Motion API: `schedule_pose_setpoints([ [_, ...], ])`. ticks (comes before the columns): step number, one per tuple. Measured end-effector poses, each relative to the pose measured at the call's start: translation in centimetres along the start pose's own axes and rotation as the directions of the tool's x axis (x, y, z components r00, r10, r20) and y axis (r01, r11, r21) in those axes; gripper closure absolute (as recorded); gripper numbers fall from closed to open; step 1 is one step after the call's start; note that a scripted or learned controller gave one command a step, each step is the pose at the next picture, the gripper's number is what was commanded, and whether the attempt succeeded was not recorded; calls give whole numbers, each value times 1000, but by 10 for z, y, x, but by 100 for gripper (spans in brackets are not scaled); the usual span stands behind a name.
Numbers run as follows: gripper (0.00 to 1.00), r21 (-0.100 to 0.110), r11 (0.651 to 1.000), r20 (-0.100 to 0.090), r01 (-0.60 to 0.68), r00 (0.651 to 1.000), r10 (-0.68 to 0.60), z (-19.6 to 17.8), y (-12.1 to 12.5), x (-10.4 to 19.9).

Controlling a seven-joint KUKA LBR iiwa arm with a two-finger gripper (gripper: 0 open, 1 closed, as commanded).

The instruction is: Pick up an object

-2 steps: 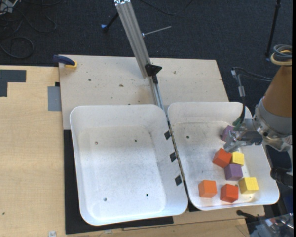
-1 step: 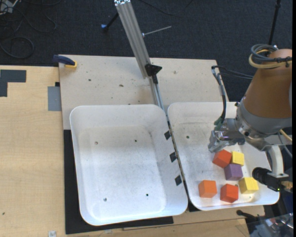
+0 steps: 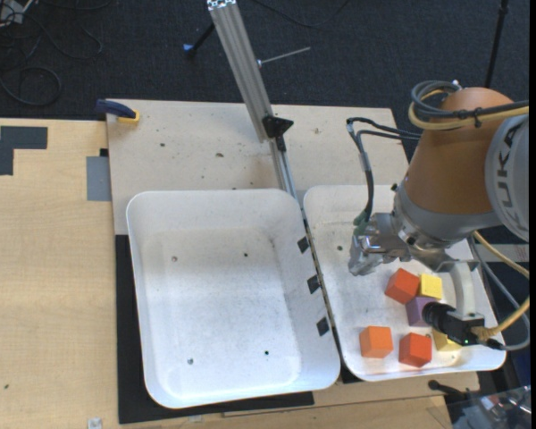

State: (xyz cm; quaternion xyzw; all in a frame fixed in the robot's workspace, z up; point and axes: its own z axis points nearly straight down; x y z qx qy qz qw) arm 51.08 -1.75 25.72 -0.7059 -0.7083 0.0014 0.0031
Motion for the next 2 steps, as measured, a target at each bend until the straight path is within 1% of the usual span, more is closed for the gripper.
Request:
schedule_pose_setpoints([
  [1, 100, 1, 1000, 1, 0, 1000, 0, 19, 2, 45],
  [2, 100, 1, 1000, 1, 1, 1000, -1, 35, -1, 99],
])
